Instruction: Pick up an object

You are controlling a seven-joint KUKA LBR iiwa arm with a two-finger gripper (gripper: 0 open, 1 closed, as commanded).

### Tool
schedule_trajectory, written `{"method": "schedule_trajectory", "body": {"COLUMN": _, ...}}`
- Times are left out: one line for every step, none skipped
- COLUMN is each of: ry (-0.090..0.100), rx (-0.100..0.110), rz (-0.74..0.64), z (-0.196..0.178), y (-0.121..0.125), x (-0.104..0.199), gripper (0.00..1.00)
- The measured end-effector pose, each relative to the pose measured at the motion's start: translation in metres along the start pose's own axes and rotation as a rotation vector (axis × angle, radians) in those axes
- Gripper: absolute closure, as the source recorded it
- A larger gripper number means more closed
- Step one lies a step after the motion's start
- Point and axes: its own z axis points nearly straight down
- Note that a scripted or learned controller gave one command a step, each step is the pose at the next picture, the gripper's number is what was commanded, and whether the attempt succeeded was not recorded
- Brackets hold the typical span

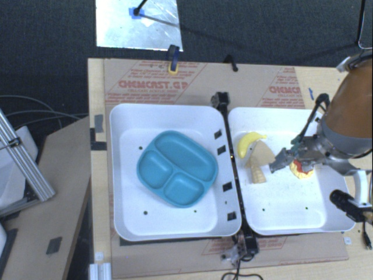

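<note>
A blue divided plate [176, 168] is seen in the left bin [125, 127]. In the right bin [280, 217], a banana [249, 142], a tan wedge [259, 159] and a red-yellow item [303, 169] are placed under the gripper [278, 161]; its opening cannot be told.

Two white bins [125, 174] side by side on brown printed cardboard [151, 80], shiny foil sheet [140, 16] on dark carpet behind, aluminium rail [23, 162] at left
</note>
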Motion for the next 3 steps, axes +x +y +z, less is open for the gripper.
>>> {"method": "schedule_trajectory", "body": {"ry": 0.003, "rx": 0.003, "rz": -0.008, "z": 0.051, "y": -0.006, "x": 0.083, "gripper": 0.0}}
{"method": "schedule_trajectory", "body": {"ry": 0.005, "rx": -0.017, "rz": -0.009, "z": -0.093, "y": -0.007, "x": 0.145, "gripper": 0.0}}
{"method": "schedule_trajectory", "body": {"ry": 0.001, "rx": -0.006, "rz": -0.004, "z": -0.096, "y": -0.008, "x": 0.141, "gripper": 1.0}}
